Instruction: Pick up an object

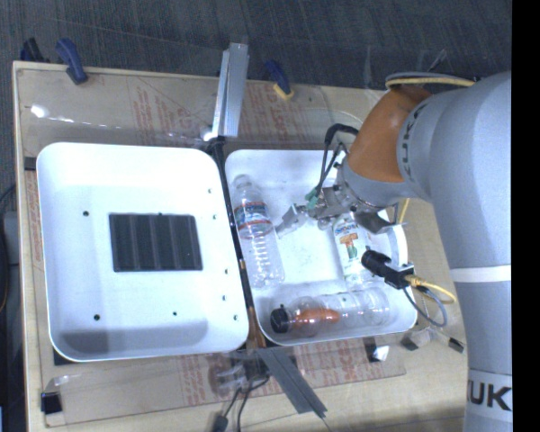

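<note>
The arm reaches in from the right, its tool (313,207) low inside the right bin (252,165), near the frame's centre. Whether it grips anything, I cannot tell. A water bottle (256,241) lies along the bin's left wall, another bottle (328,313) along the lower wall, a small bottle (349,246) just beside the wrist.
</note>
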You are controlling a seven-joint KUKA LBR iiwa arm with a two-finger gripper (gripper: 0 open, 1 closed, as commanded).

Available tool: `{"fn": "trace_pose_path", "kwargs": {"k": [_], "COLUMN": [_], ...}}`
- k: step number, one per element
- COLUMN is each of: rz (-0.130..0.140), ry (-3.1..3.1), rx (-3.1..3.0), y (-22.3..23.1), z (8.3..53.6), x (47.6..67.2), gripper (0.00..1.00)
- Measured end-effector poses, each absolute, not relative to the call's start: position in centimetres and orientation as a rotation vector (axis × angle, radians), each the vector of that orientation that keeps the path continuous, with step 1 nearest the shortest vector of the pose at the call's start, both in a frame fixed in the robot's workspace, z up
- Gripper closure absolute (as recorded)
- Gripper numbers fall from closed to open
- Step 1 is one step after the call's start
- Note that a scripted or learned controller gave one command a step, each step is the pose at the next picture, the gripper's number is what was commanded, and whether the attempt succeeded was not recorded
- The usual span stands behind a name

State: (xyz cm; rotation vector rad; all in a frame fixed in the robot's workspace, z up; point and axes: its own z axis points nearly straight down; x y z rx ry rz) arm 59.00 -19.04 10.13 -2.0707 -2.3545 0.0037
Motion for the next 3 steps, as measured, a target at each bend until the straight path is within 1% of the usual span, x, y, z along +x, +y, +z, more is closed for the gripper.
{"fn": "trace_pose_path", "kwargs": {"k": [1,2,3], "rz": [0.001,0.001,0.000], "ry": [-2.455,-2.486,-2.513], "rx": [-1.959,-1.920,-1.887], "y": [-21.0,-20.9,-21.0], "z": [17.2,18.0,18.6], "x": [58.9,58.5,60.0], "gripper": [0.00,0.00,0.00]}}
